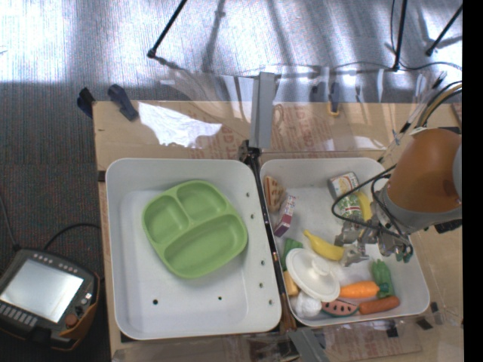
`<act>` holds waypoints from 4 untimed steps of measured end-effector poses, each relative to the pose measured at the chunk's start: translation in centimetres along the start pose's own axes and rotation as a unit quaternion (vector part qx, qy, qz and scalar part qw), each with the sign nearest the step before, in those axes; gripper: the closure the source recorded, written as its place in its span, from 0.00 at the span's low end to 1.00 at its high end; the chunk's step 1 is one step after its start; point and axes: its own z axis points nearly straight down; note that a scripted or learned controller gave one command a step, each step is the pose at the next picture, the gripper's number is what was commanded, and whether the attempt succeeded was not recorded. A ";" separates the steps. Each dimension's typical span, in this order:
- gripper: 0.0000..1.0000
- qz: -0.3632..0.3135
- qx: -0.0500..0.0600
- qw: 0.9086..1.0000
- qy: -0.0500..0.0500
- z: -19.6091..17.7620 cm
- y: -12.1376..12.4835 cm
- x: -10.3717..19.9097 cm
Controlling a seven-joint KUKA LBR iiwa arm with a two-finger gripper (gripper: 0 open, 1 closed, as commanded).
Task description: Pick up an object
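camera view: gripper low in right bin beside banana; cannot tell its state.

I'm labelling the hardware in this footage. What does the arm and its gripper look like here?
The arm is a thick rounded body with a broad orange band and grey casing at its edges. Thin black cables loop along its left side, down toward the wrist. The gripper is a compact grey metal assembly with dark parts; its details are too small to make out.
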 end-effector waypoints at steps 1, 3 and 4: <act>0.00 -0.001 0.000 1.000 0.000 0.1 0.1 0.0; 0.00 -0.093 -0.002 0.996 0.012 0.5 -2.4 -9.7; 1.00 -0.093 -0.002 0.996 0.000 -1.0 -2.1 -10.3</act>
